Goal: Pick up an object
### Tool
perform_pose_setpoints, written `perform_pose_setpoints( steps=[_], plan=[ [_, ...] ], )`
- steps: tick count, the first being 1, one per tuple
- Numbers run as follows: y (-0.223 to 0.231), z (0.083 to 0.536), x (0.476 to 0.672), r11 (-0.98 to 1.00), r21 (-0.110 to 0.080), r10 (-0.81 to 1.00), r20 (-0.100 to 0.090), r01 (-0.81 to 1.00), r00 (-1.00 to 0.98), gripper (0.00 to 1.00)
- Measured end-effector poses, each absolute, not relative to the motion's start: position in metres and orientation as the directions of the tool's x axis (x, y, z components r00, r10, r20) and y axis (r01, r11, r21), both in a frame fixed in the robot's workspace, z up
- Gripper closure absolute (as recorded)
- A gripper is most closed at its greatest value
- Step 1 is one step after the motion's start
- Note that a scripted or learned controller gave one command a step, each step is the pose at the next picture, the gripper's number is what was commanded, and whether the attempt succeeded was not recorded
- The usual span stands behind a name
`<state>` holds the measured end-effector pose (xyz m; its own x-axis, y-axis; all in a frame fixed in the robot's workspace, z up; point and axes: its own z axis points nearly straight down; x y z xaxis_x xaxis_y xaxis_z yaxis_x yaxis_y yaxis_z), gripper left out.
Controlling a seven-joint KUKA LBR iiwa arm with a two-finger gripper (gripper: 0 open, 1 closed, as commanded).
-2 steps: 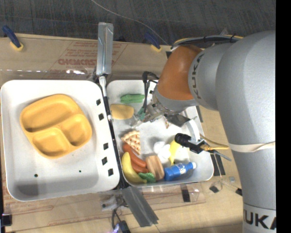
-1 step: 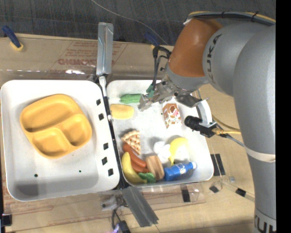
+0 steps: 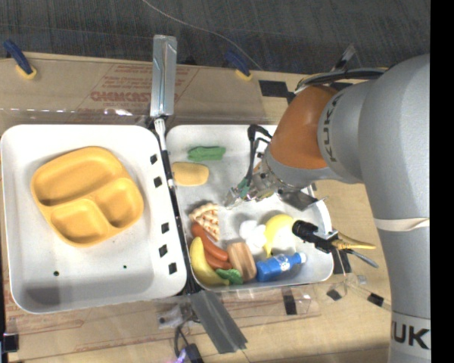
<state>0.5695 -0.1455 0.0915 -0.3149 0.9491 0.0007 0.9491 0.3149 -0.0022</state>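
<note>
Camera view. Two white bins sit side by side on the bench. The left bin [image 3: 15, 203] carries a yellow divided tray [image 3: 87, 193] at its upper centre; bare floor runs along its lower and right edges.

The right bin [image 3: 212, 136] is crowded in its lower half. A green toy pod [image 3: 206, 153] lies near the top edge, with a tan bread roll [image 3: 191, 174] just below it, against the left wall. Lower down, packed together: a waffle-patterned piece [image 3: 206, 219], a red sausage [image 3: 210, 246], a banana [image 3: 200, 267] along the lower left corner, a hot dog [image 3: 241, 259], a white item [image 3: 251, 229], a yellow lemon-like fruit [image 3: 278, 229] and a blue bottle [image 3: 280, 265] by the bottom rim.

The arm enters from the right of the frame, its orange band over the bin's upper right. The gripper [image 3: 246, 191] sits at bin centre, above the pile; whether its fingers stand apart or together cannot be told. Open floor remains in the bin's upper middle, between pod and gripper.
</note>
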Motion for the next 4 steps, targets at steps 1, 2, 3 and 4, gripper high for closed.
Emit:
perform_pose_setpoints(
  steps=[1,2,3,4],
  plan=[
    [-0.145,0.091,0.57,0.316,-0.002,0.949,0.001,0.949,-0.316,0.0],
    [-0.159,0.114,0.634,0.042,0.001,0.999,-0.001,0.999,-0.042,0.0],
    [-0.136,0.104,0.657,-0.022,0.0,1.0,0.0,1.0,0.022,0.0],
    [-0.13,0.091,0.556,-0.024,-0.006,1.0,0.001,1.0,0.024,0.0]
  ],
)
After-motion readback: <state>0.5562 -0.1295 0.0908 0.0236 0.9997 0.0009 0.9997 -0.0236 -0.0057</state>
